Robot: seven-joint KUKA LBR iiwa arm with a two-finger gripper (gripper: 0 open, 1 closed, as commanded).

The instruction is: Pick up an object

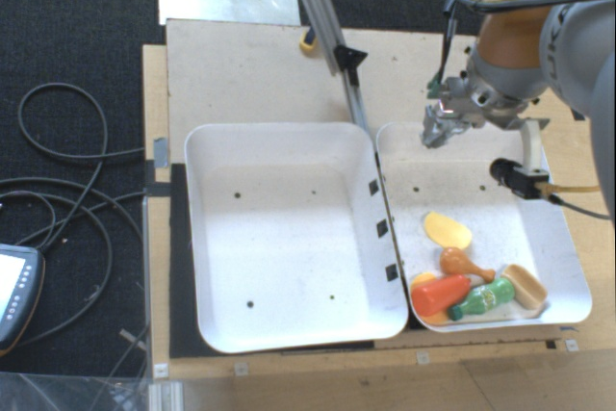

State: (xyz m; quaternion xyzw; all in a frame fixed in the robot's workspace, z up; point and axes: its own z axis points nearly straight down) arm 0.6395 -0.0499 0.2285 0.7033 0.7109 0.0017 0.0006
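Several toy foods lie in the near part of the right bin (558,250): a pale yellow piece (448,230), a brown drumstick (464,264), a red-orange pepper (442,293), a green bottle (484,298) and a tan bread piece (527,286). My gripper (438,132) hangs over the far left corner of that bin, well above and away from the foods. Nothing shows between its fingers.
The left bin (207,207) stands beside the right one, their walls touching in the middle. A slanted metal pole (322,10) crosses from the top to the bins' junction. Cables (58,178) and a pendant (14,289) lie on the floor at the left.
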